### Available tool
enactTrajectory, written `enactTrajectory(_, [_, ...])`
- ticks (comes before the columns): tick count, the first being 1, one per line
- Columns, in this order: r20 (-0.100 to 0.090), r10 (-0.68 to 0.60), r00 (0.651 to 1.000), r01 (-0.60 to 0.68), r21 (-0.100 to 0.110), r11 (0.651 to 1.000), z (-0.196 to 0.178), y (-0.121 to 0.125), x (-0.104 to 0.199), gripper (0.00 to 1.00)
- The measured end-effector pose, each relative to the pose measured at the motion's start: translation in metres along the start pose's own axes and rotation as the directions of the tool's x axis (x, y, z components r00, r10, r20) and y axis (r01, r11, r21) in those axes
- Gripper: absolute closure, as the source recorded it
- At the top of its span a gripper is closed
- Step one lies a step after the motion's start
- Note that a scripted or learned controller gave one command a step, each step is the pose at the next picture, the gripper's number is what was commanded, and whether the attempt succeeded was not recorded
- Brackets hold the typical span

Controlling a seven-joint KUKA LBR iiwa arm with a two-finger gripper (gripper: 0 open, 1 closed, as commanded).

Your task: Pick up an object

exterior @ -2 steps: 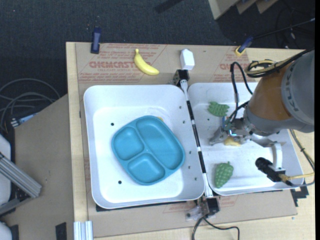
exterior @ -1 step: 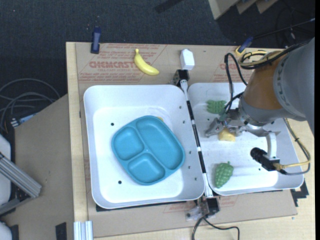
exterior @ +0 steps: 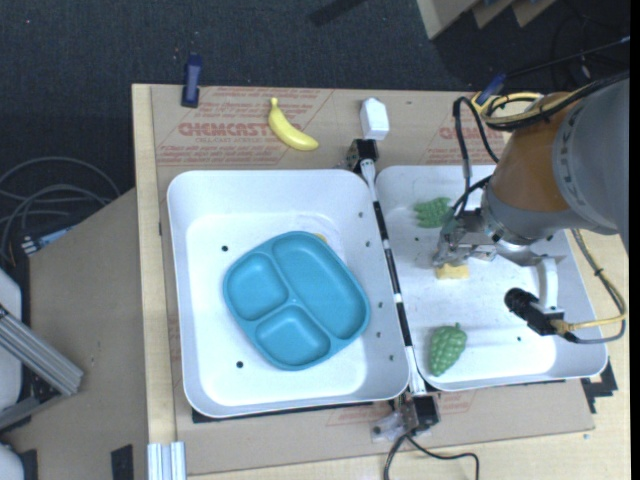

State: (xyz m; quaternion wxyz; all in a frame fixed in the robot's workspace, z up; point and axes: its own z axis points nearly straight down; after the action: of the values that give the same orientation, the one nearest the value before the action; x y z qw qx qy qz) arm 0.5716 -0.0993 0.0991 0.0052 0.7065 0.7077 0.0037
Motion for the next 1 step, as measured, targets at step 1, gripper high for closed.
enactTrajectory(1, [0.0, 0.001, 1.0, -0.001, 0.008, 1.0, 0.0035, -0.0026, -0.0002, 0.0])
